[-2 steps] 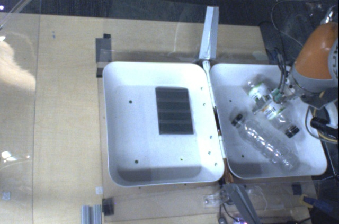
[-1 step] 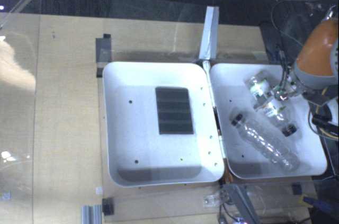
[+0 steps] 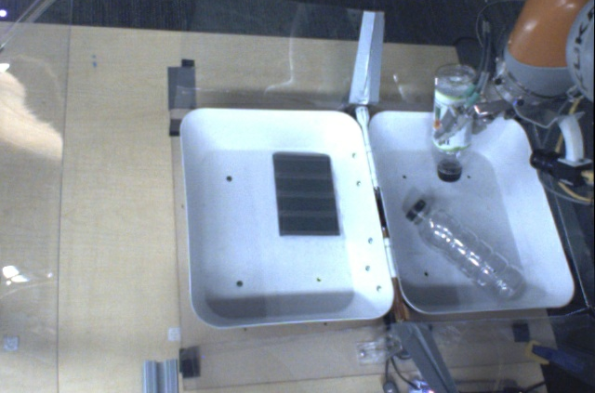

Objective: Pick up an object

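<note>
Claw (image 3: pixel 480 106) check-in: it's parked up against the side of a small labelled bottle (image 3: pixel 453 117), which stands on end with its dark cap (image 3: pixel 449 169) pointing down, right at the claw's outer side and a bit below it. Honestly I can't tell whether I'm clenched on it or released. The wrist hardware blocks the contact, so I won't claim a grip. My worry is that the bottle looks like it's touched high on its body, near the base end, with most of its length hanging under the claw. If the hold is just a graze on smooth round plastic, any lift or swing could let it rotate or slide out and drop into the right bin (image 3: pixel 550 224) underneath. A second bottle, clear and crushed-looking (image 3: pixel 465 254), lies on its side below the claw and nearer the front of that bin. If the labelled one falls, it could bounce off that one and roll somewhere awkward. If I come down again for a retry, I could knock the cap end sideways and tip it toward the divider between the bins. The left bin (image 3: pixel 214 196) sits well beyond the claw's far side with a dark ribbed slab (image 3: pixel 305 193) lying flat in it, and that's out of harm's way for now.
</note>
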You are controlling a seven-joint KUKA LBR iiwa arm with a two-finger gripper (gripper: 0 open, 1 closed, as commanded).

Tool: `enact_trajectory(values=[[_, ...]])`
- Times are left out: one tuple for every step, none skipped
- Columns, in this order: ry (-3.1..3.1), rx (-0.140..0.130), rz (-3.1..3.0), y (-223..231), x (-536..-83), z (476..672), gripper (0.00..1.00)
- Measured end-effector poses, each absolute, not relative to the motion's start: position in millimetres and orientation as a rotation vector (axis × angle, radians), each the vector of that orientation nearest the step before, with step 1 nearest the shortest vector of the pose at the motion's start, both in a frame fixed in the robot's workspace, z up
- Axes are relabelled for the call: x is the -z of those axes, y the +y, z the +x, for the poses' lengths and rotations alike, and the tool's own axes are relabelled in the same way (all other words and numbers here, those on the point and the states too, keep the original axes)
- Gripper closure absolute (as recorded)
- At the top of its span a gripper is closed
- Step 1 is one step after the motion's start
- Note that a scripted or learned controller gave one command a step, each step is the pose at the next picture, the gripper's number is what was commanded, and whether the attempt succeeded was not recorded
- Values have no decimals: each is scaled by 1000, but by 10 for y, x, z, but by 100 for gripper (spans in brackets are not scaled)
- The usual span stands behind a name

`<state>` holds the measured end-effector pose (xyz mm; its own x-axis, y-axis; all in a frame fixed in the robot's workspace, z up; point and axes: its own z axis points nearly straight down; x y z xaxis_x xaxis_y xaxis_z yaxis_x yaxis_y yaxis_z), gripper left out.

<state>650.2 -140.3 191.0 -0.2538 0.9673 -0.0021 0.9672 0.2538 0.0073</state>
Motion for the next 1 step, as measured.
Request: enact_trajectory(values=[[2443, -6, 1965, -1653, -1850, 6556, 100]])
